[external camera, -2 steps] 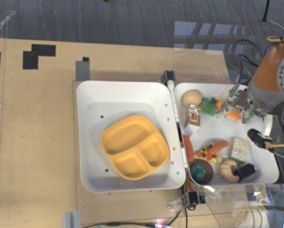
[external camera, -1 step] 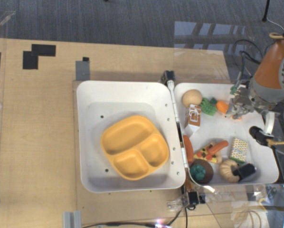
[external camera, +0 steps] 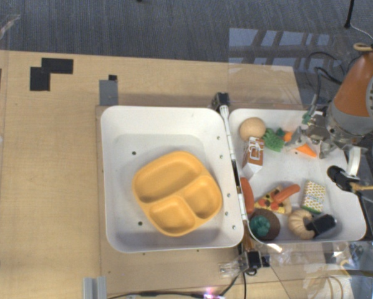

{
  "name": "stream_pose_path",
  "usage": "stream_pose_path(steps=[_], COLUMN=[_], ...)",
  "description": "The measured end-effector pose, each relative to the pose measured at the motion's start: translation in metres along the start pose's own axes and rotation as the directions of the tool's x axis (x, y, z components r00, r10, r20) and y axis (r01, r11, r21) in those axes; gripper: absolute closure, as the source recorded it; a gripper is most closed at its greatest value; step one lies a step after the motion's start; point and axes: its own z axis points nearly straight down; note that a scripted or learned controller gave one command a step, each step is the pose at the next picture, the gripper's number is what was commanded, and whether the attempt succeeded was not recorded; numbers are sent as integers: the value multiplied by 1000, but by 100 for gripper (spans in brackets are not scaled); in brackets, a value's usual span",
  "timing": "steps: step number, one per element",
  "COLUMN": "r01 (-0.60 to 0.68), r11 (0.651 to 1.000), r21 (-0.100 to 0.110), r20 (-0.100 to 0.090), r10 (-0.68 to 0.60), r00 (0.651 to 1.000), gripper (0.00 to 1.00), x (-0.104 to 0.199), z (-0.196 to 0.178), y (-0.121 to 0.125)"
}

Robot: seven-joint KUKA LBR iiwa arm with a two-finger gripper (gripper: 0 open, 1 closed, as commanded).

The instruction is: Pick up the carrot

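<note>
Right bin, far corner: gripper [external camera: 312, 136] sits low over carrot [external camera: 305, 149], likely lined up for the grab.
Carrot: orange wedge on right bin [external camera: 280, 245] floor, just beside broccoli [external camera: 274, 139].
Finger state: cannot tell, too small and blurred.
Hold: nothing seen pinched.
Edges: far bin wall close.
Room: open floor nearer camera; yellow divided plate [external camera: 177, 193] in left bin [external camera: 121, 167], well apart.

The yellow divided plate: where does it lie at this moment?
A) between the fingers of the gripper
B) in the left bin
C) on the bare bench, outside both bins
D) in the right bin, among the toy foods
B: the yellow divided plate rests on the floor of the left bin, while the toy foods lie in the right bin.
</note>
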Motion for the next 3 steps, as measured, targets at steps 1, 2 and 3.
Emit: stream_pose_path(steps=[1, 2, 3], r01=[-251, -239, -238], r11=[968, 971, 971], r21=[20, 13, 14], r20=[-4, -4, -4], r10=[251, 239, 238], r00=[968, 971, 971], gripper=[0, 100, 0], x=[-2, 0, 0], z=[26, 13, 13], y=[13, 16, 16])
